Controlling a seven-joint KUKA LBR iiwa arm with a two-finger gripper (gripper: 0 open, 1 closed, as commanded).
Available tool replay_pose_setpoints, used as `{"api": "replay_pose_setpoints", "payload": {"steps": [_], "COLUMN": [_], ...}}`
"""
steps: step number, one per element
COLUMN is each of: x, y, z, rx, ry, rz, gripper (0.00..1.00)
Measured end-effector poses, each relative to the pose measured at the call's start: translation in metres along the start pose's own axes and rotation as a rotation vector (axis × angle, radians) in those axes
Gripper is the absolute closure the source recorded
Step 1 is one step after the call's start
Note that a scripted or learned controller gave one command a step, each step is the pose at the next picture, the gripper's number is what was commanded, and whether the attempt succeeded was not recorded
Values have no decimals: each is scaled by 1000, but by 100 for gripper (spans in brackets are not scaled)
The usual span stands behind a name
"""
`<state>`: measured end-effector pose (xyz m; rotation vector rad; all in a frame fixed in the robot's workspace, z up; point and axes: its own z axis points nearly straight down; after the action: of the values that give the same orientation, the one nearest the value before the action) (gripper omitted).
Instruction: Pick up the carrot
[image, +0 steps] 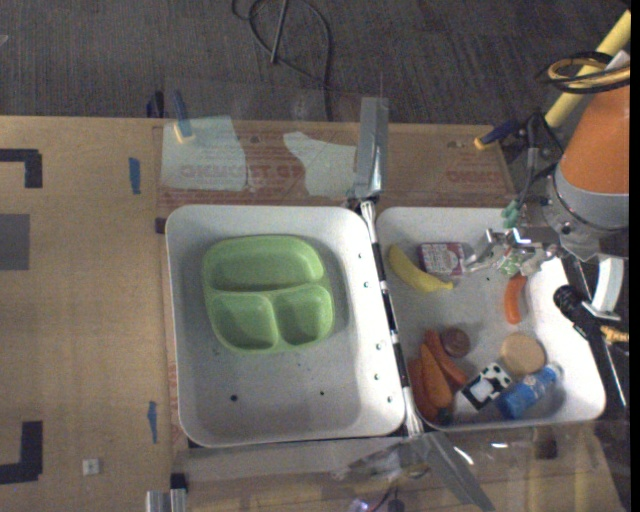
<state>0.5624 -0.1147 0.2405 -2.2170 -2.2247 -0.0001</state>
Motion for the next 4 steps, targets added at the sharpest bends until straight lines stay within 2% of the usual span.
{"api": "replay_pose_setpoints", "payload": {"steps": [1, 2, 3, 4], "x": [1, -41, -88, -57], "y": [-48, 32, -37, -82], "z": [120, 154, 154, 154], "rx": [0, -4, -1, -4], "ry": [0, -1, 3, 0], "rz": [20, 113, 92, 259], "gripper": [0, 0, 0, 0]}}
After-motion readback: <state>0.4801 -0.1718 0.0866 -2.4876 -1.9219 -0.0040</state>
